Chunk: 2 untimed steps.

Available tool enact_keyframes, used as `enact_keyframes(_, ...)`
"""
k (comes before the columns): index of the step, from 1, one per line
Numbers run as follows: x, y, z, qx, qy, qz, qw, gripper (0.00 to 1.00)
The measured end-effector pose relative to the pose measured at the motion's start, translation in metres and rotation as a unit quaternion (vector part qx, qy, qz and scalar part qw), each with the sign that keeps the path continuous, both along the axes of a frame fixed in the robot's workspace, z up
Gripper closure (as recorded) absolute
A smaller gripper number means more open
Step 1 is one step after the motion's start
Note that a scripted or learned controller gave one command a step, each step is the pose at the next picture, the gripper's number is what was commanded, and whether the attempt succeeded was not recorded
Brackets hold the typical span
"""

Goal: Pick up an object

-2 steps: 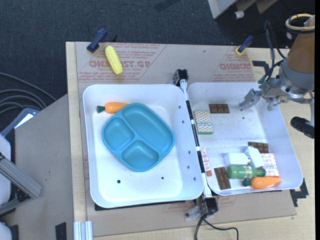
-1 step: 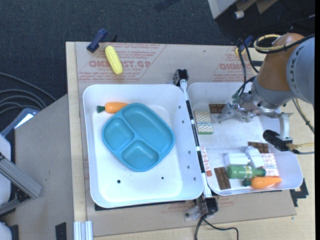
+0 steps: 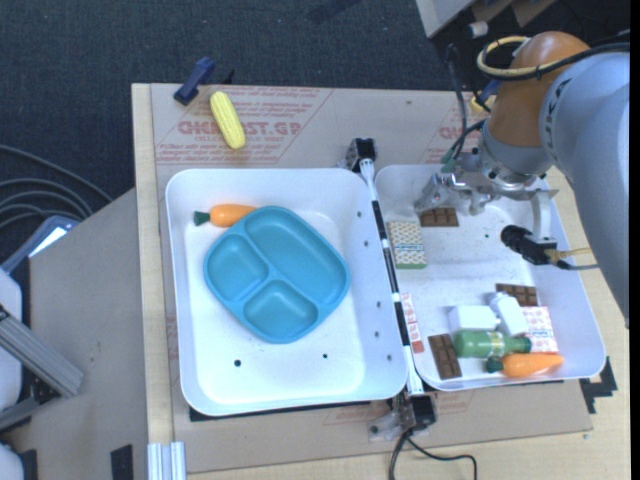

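we see the grey arm with its orange band reaching into the right white bin (image 3: 585, 313), its tool (image 3: 462, 193) low over that bin's far left corner, just above a small brown chocolate-bar piece (image 3: 438, 217); whether the tool is apart or together, we cannot tell. along the right bin's near edge lie a green bottle (image 3: 490, 344) and an orange toy carrot (image 3: 532, 365). the left white bin (image 3: 190, 298) holds a blue divided plate (image 3: 276, 273). a yellow toy corn cob (image 3: 227, 120) lies at the surface's far left corner.
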State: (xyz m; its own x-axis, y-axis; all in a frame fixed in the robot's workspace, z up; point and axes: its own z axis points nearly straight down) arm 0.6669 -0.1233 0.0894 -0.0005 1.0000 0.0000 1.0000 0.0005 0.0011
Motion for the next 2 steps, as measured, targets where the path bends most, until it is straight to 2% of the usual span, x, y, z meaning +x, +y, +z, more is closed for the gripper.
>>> enact_keyframes(1,0.001,0.000,0.011,-0.0007,-0.002,0.001,1.0000,1.00)
enact_keyframes(2,-0.080,-0.045,0.057,0.0002,0.002,-0.001,1.0000,1.00)
